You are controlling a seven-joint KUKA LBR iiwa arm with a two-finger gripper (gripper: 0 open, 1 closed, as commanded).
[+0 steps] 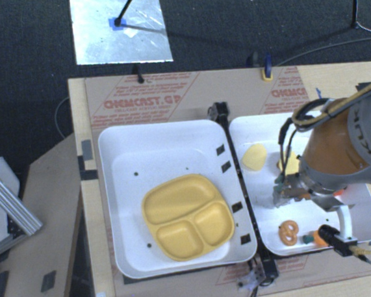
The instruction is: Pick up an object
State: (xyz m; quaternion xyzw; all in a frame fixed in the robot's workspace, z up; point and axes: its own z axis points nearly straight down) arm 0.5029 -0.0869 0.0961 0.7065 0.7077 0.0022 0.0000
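The right bin (256,128) holds a pale yellow round piece (254,157) near its left wall, and a small brown pretzel-shaped item (288,232) near the front. An orange piece with a green bit (319,235) lies beside the pretzel. Another yellow object (292,165) shows partly from under the arm. My gripper (283,192) hangs low over the middle of the right bin, between the yellow round piece and the pretzel. The grey and orange arm (339,149) hides most of it, and I see nothing held in it.
The left bin (127,150) holds a yellow three-compartment tray (187,215). A black divider (235,172) runs between the bins. Cables (288,131) loop from the arm over the right bin's back. A shiny metal sheet (120,27) lies beyond the bench.
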